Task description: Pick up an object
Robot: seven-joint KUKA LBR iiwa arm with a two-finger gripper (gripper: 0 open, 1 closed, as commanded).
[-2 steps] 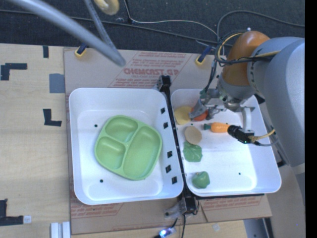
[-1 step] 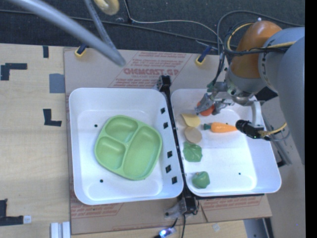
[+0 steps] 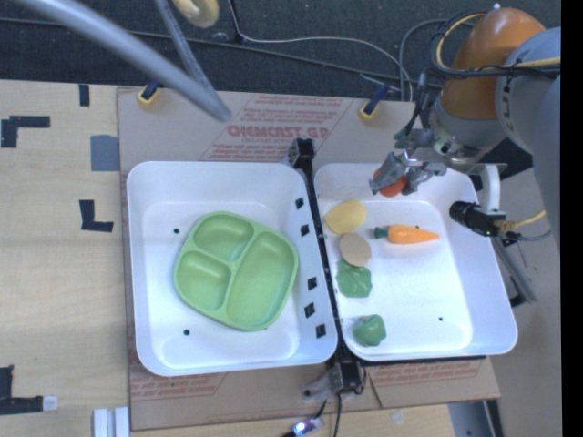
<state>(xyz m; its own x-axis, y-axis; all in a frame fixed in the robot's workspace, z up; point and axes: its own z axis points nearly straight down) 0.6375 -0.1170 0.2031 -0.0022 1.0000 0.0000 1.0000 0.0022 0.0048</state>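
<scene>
The jaws of the gripper (image 3: 395, 178) are closed on a small red-orange object (image 3: 392, 188), which shows between the dark fingertips at the far edge of the right bin (image 3: 474, 321). Most of that object is hidden by the fingers, so its shape cannot be made out. The gripper hangs from the grey arm (image 3: 537, 89), whose orange band (image 3: 487, 57) sits above the wrist at the far right of the scene.

In the right bin lie several other items. A toy carrot (image 3: 412, 235), orange with a green tip, rests on its side to the right of centre, well apart from the gripper. A pale yellow piece (image 3: 345, 216) sits close to the divider between the bins, and a round tan piece (image 3: 355, 248) lies just beside it on the near side, the two touching or nearly so. Nearer still is a green lump (image 3: 354, 280), and a second green lump (image 3: 369, 330) lies toward the near edge of the bin.

The left bin (image 3: 150, 271) holds a green compartment plate (image 3: 237, 269), tilted at an angle to the bin walls. Both bins stand on a cardboard sheet (image 3: 273, 126) laid on the wooden bench (image 3: 55, 271).
</scene>
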